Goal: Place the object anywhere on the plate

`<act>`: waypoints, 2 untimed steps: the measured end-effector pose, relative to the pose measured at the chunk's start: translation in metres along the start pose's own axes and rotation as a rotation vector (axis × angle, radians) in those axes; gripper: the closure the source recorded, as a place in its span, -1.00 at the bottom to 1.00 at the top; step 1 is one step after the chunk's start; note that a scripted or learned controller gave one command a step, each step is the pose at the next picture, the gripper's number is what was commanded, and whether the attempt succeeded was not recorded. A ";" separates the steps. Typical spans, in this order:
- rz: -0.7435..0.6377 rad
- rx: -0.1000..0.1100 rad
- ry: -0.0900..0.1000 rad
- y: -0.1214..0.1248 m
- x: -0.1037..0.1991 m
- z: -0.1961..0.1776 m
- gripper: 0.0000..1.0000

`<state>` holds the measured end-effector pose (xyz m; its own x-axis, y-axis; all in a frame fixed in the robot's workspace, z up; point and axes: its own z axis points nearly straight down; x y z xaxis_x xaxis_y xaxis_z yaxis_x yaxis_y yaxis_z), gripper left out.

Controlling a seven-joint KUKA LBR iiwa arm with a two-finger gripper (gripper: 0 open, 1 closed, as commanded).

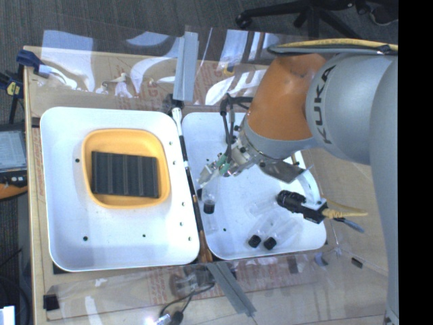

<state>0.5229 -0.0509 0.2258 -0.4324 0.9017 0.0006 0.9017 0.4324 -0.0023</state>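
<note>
In the right bin (308, 239), just left of the hand (211, 179), whose state I cannot tell, lies a small black object (208, 208), probably light, hard and a bit slippery, best pinched across its narrow sides, well apart from the yellow plate (122, 144).

The left shallow white bin (61, 235) lies wide open from above; its yellow square plate (125, 144) with a dark ribbed centre has nothing over it. The right white bin (220, 249) is crowded: the bulky grey and orange arm (298, 103) overhangs its upper half, and small black-capped clear pieces (262, 241) litter the near floor.
</note>
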 end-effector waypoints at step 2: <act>-0.108 -0.002 -0.001 0.033 0.018 0.014 -1.00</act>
